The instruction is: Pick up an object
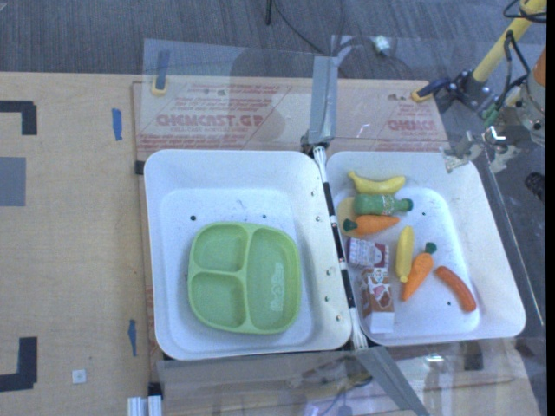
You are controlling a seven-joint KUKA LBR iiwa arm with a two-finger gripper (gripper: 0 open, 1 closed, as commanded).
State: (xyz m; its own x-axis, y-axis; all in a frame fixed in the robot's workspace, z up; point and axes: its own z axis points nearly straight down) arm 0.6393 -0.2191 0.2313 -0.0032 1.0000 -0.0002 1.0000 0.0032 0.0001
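end effector [473, 150] hovers at right bin's [499, 315] far corner, banana [376, 182] nearby.

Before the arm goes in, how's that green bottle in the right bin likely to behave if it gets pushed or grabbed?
The green bottle lies on its side, and its rounded body suggests it may roll when nudged. It sits close between the banana and a carrot, so a push would probably shift them too. It looks like smooth plastic, possibly slippery.

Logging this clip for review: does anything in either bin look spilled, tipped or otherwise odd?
Nothing stands out. The green divided plate lies flat in the left bin. The toy foods, among them a banana, two carrots and two packets, lie loose but unspilled in the right bin.
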